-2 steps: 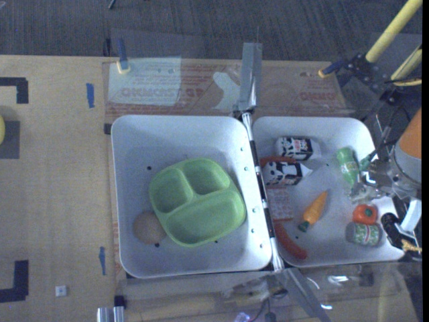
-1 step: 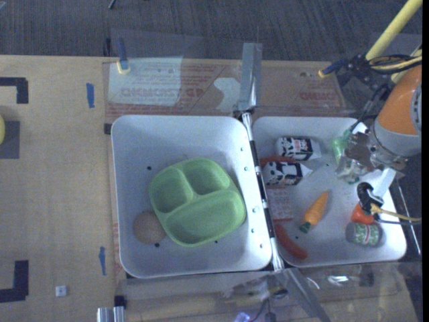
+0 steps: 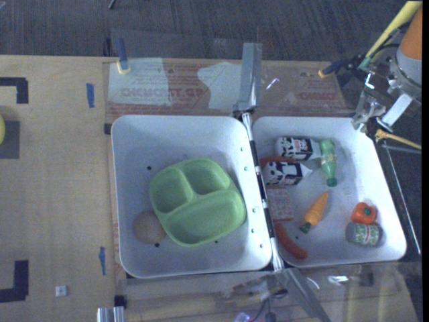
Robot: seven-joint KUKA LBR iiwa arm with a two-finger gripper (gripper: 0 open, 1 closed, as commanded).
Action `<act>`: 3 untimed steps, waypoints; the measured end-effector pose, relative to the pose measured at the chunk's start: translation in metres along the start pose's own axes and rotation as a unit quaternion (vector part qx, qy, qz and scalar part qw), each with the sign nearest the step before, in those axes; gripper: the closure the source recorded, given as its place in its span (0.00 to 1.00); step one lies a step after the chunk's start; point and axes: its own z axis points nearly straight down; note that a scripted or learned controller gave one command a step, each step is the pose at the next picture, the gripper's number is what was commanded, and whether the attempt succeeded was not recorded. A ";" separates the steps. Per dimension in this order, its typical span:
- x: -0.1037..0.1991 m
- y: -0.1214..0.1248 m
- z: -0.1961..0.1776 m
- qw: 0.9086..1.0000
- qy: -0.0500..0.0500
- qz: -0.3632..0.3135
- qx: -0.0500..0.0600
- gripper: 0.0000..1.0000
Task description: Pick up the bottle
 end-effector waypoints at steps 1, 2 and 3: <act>0.000 0.000 0.000 1.000 0.000 0.000 0.001 0.00; -0.020 -0.003 0.126 0.987 0.000 -0.163 0.001 0.00; -0.012 0.026 0.170 0.994 0.005 -0.106 0.001 0.00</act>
